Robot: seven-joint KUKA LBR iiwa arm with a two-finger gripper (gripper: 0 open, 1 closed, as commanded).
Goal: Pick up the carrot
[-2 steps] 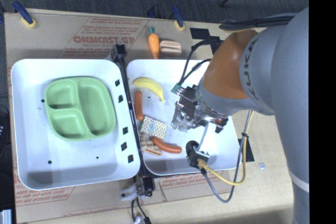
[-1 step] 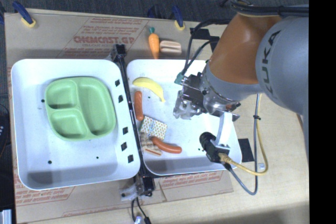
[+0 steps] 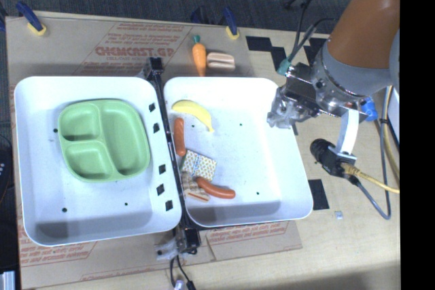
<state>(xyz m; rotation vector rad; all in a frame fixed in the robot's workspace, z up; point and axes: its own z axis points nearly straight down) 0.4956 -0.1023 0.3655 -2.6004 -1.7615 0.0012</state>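
Observation:
The carrot [image 3: 198, 58], orange with a green top, lies on the cardboard just behind the right bin [image 3: 262, 146], outside it and beside a small layered bun [image 3: 220, 62]. My gripper [image 3: 280, 116] hangs over the right bin's right rim, far to the right of the carrot and nearer the front. Nothing shows in its grasp.
The right bin holds a banana [image 3: 192, 112], a sausage [image 3: 179, 136] by the left wall, a patterned packet [image 3: 198, 165] and a second sausage [image 3: 216, 189]. A green divided plate [image 3: 103, 139] fills much of the left bin [image 3: 34, 214]. Blue clamps [image 3: 230, 22] sit at the back edge.

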